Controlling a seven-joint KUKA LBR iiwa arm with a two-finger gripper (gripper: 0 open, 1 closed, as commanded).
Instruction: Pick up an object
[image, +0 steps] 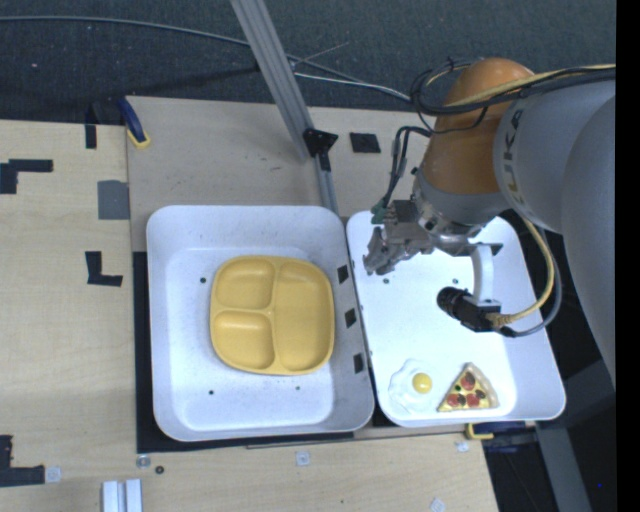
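Bins: two; plate, egg, pizza: one each

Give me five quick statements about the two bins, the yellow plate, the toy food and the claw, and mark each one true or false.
1. The yellow divided plate lies in the left bin. True.
2. The pizza slice sits on the yellow plate. False: it lies in the right bin, near the front edge.
3. The fried egg lies just left of the pizza slice. True.
4. The claw is over the left bin's centre. False: it is at the right bin's back-left corner.
5. The yellow plate has a single undivided well. False: it has three compartments.
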